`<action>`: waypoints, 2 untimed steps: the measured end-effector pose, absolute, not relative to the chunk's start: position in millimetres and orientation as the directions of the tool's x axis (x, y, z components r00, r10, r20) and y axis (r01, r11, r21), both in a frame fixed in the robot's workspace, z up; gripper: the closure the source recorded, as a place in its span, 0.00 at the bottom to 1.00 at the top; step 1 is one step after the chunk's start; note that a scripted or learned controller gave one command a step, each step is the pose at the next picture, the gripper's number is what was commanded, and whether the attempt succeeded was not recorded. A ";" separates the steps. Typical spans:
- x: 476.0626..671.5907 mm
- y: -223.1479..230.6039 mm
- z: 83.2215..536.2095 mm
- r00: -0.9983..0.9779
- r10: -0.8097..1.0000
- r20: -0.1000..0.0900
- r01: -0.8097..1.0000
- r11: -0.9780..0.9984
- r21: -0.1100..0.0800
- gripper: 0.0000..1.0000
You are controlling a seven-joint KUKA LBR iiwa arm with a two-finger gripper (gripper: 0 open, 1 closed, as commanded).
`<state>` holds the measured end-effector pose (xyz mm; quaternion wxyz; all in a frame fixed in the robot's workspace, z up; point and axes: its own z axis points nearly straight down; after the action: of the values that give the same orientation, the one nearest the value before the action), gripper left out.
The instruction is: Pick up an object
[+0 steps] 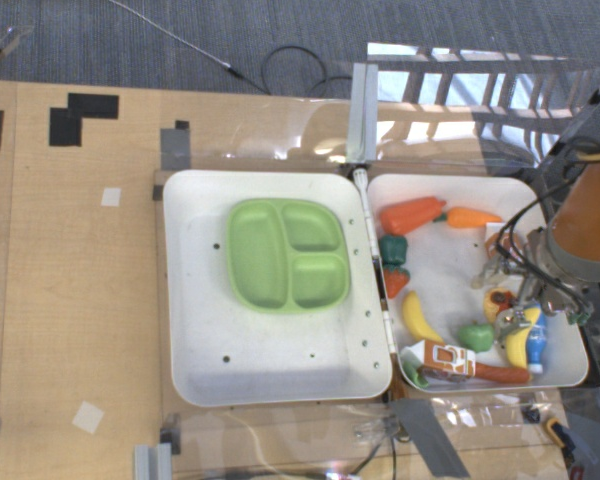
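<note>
Wooden bench [70, 298] carries two shallow white bins. Nearest in the right bin [450, 268], a small carton, a red sausage and a yellow banana [417, 317] crowd together. Beyond them the gripper [515, 303] hangs among cluttered toys, possibly snagging neighbours. Farther back lies an orange carrot [472, 218].

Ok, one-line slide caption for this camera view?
Gripper low in the right bin among toy food; green divided plate in the left bin.
</note>
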<state>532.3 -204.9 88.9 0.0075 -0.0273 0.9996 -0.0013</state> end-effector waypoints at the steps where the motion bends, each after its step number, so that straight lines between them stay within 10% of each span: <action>1: 636.3 -206.6 88.0 -1.000 0.001 0.007 0.001 1.000 0.000 0.00; 2: 570.1 -206.2 88.5 -0.999 -0.031 -0.010 -0.031 1.000 -0.002 0.00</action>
<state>570.1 -206.2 88.5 0.0048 -0.0157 0.9999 -0.0008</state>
